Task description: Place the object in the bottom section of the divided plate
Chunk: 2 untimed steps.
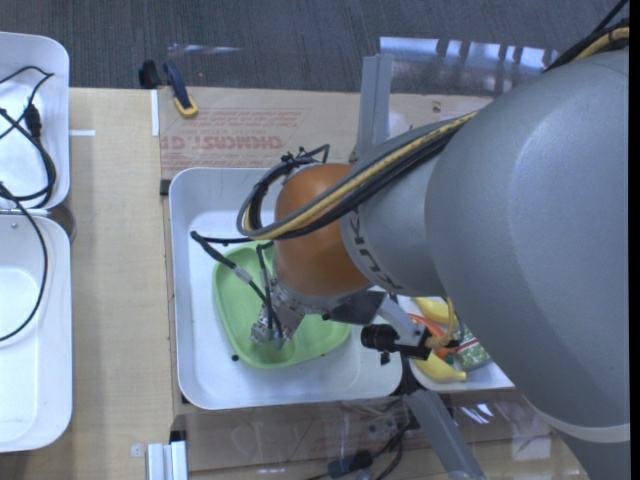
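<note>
A light green divided plate (238, 303) lies in the white bin (200, 368) at the middle of the camera view. The grey arm with its orange band (315, 233) reaches in from the right and covers most of the plate's right half. My gripper (270, 333) hangs low over the plate's near part, close to its surface. The arm's wrist hides the fingers, and I see no object between them. No loose task object is visible on the plate.
A yellow banana-like item (440, 368) and other small colourful things lie at the bin's right, partly under the arm. Black cables loop around the wrist. Another white bin (30, 268) stands at the far left.
</note>
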Each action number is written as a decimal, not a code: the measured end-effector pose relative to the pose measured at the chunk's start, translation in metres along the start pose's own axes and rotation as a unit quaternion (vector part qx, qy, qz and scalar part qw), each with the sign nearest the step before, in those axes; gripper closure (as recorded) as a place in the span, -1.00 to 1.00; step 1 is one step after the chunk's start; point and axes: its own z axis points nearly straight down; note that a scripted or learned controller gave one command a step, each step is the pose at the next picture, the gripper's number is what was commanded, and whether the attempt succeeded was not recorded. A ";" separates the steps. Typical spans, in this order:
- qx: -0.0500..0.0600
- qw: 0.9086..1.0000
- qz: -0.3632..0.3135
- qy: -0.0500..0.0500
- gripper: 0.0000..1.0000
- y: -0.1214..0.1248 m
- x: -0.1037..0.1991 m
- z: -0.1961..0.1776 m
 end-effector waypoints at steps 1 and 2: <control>0.000 0.999 0.036 -0.001 1.00 0.013 0.033 -0.162; 0.001 0.999 0.042 -0.001 1.00 0.039 -0.027 -0.151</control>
